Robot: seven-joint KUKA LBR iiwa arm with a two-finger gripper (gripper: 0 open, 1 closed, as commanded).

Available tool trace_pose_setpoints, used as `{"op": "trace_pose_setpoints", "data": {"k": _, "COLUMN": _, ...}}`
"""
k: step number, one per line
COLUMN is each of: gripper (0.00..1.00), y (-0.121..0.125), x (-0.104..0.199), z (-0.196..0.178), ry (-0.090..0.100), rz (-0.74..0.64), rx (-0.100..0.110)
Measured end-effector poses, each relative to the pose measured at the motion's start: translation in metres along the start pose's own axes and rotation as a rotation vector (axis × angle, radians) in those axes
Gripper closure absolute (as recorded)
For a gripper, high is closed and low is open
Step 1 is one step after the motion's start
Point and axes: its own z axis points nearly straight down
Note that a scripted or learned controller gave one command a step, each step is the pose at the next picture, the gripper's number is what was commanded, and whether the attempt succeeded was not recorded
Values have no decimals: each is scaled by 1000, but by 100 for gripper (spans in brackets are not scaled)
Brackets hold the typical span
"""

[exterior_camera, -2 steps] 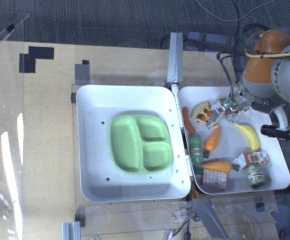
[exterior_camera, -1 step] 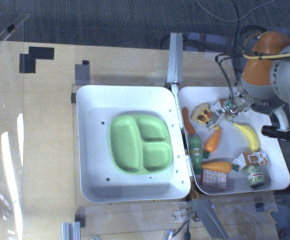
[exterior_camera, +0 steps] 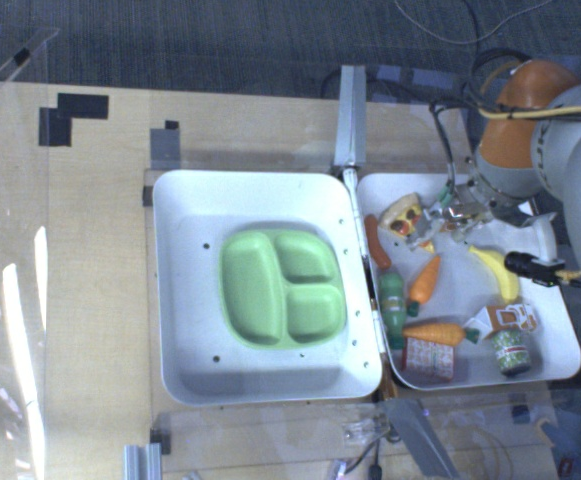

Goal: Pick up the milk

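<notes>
Lying by the right bin's (exterior_camera: 560, 363) near wall, the milk (exterior_camera: 512, 317) is well apart from the claw (exterior_camera: 448, 214); its state is unclear.

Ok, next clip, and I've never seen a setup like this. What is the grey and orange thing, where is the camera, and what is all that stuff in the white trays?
The grey and orange thing is a robot arm reaching in from the right. Its two-finger gripper hangs over the top of the right bin, near a pizza slice; I cannot tell whether it grips anything.

One fixed camera looks down on the bench at a slant.

The left bin holds a green divided tray. The right bin holds toy food: a hot dog, a green bottle, two carrots, a banana, a small can, a reddish packet, and a small brown and white carton, probably the milk it should pick up, lying untouched.
</notes>
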Motion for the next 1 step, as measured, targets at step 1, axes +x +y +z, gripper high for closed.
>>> {"op": "trace_pose_setpoints", "data": {"k": 1, "gripper": 100, "y": -4, "x": -9, "z": -10, "ry": -18, "rz": 1, "rx": 4}}
